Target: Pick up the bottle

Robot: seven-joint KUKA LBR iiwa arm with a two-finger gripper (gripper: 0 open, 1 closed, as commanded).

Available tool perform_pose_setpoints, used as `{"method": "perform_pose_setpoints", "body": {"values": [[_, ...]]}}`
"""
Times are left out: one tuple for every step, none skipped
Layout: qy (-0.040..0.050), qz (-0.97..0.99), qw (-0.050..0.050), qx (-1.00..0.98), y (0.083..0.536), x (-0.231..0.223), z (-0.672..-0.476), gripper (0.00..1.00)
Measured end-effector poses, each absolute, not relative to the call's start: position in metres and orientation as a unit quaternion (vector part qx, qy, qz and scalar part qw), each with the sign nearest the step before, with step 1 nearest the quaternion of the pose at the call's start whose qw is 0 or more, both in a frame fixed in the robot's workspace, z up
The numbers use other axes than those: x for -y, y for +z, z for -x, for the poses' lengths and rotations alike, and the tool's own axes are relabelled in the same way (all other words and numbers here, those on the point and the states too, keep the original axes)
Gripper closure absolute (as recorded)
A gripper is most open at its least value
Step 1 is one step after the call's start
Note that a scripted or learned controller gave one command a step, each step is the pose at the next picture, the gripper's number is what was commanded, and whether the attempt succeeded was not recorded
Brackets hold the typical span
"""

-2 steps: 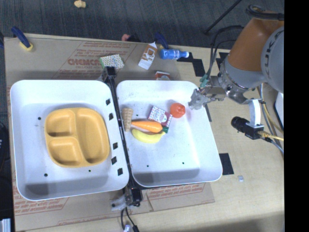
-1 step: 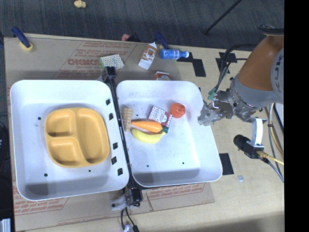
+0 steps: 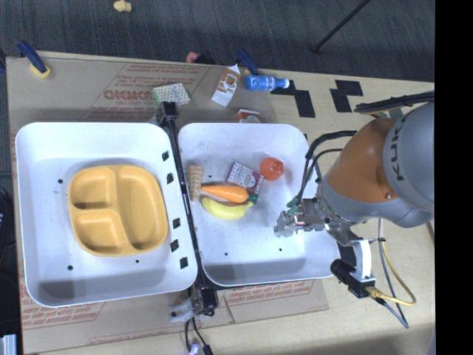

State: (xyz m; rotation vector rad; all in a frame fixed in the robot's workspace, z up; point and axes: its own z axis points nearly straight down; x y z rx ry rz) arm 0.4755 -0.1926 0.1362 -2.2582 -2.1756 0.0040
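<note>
The fingers [image 3: 287, 224] are seen low in the right bin [image 3: 295, 268]; their state cannot be told. The bottle [image 3: 264, 83] lies well beyond them on the desk [image 3: 414, 324], so a long reach is called for.

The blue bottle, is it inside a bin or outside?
Outside. The blue bottle lies on its side on the cardboard behind the right bin.

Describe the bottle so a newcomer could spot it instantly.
Start at the right bin and look beyond its far rim, onto the cardboard. The bottle lies there on its side, outside both bins. It is the only blue thing among the small packets nearby.
</note>
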Motion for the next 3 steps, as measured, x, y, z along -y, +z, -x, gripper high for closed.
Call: {"method": "perform_pose_setpoints", "body": {"values": [[0.0009, 0.831, 0.001, 0.556, 0.189, 0.209, -0.476, 1.00], [0.0010, 0.851, 0.001, 0.526, 0.215, 0.202, -0.476, 1.00], [0.0017, 0.844, 0.003, 0.536, 0.136, 0.198, -0.475, 1.00]]}}
